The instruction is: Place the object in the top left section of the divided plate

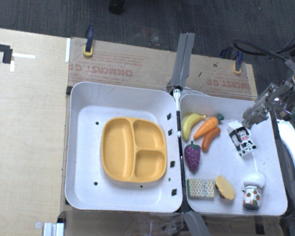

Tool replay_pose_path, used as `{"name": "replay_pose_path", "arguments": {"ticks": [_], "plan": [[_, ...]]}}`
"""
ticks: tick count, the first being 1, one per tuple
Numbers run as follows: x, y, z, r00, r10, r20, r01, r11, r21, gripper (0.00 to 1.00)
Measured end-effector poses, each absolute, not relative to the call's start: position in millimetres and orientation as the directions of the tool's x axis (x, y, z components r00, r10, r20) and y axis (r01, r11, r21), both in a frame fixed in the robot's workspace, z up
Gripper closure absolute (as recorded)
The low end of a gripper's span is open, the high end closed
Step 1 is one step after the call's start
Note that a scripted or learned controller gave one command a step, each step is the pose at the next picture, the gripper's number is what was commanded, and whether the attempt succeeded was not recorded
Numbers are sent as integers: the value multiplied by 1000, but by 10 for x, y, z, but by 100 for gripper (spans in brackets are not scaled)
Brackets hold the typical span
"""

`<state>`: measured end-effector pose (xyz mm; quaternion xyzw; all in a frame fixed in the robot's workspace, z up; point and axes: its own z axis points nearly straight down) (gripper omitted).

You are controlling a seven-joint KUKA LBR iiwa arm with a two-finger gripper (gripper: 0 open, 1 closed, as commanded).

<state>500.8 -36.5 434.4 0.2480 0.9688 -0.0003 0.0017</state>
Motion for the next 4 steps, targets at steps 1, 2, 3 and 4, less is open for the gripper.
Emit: {"name": "replay_pose_path", "arguments": {"ticks": [1, 2, 3, 4], "plan": [[4861, -130, 3307, -717, 697, 0, 697, 717, -1, 100], [4894, -447, 2389, -444, 896, 1, 896, 444, -3, 100], [5428, 134, 2234, -410, 912, 0, 912, 410, -2, 100], [5596, -422, 2536, 47, 999, -3, 999, -47, -2, 100]]}}
